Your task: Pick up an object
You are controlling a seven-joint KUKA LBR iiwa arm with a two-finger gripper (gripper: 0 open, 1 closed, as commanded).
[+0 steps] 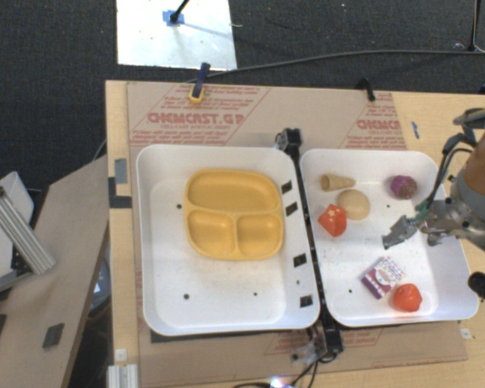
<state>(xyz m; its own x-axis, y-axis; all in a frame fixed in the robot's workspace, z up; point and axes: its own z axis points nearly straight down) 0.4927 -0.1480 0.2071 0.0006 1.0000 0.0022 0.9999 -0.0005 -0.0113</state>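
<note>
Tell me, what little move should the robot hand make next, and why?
Probably dip down and slightly toward the purple-and-white packet. The hand hovers in the right bin just above that packet, gripping nothing, and the packet is the closest item, lying apart from the red tomato-like toy.

Matt yellow plastic tray (232, 215) in smooth white plastic bin (166, 301); bench (323, 107) of printed cardboard.

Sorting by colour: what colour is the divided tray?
Yellow; the tray shows best in the camera view.
</note>
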